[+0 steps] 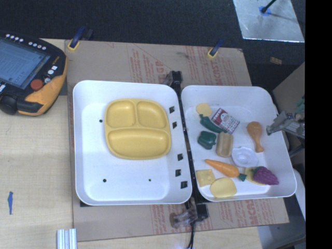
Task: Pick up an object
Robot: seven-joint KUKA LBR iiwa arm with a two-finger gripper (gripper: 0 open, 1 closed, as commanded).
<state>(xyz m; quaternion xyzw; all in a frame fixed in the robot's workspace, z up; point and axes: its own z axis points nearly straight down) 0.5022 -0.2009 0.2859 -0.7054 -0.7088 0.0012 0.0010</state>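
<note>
My gripper point(282, 123) sits at the right rim of the right bin point(236, 91), just poking in over the edge. From here I can't tell how it's set, and nothing shows caught in it.

Taking the gripper as my marker: nearest to it, just to its left, lies the tan drumstick point(254, 134), apart from my tool. Below and left of the gripper sits a small white cup point(244, 155), and lower still the purple grapes point(265, 176) near the bin's bottom right corner. Further left, the orange carrot point(222, 167) lies slantwise, with a beige block point(224, 144) above it. The red and white packet point(224, 120) is left of the gripper, tilted. Beyond that, dark green pieces point(207, 138), a small yellow piece point(203, 109) up top, and, down low, a yellow square point(205, 177) beside a pale yellow round point(223, 188).

Well away to the left, past the divide, the left bin point(88, 191) holds a yellow divided plate point(138, 128). Farther left still, off the bins, a teach pendant point(28, 79) rests on the bench point(31, 160).
</note>
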